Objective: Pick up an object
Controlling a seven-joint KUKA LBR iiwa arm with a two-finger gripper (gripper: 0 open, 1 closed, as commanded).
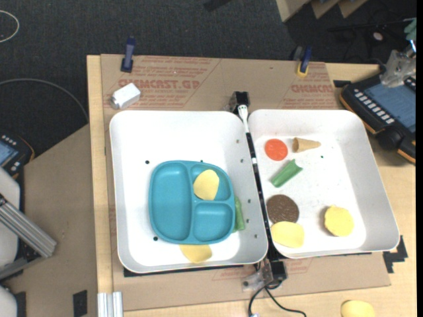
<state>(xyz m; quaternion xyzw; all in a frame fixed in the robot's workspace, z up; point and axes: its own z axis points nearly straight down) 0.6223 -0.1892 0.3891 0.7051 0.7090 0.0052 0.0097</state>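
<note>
The right bin (350, 127) holds several toy food pieces: a red disc (276, 149), a tan cone (305, 144), a green piece (286, 174), a brown round piece (282, 209) and two yellow pieces (288, 234) (338, 220). In the left bin (132, 177) lies a teal divided plate (188, 203) with a yellow piece (206, 184) on it. Another yellow piece (196, 251) peeks out under the plate's near edge, and a green piece (238, 215) lies against its right side.
A white block (125, 96) lies on the cardboard behind the left bin. Blue clamps (128, 53) (304, 60) grip the board's far edge. A tablet-like device (383, 107) sits at the right, and a yellow object (357, 308) lies off the board at bottom right.
</note>
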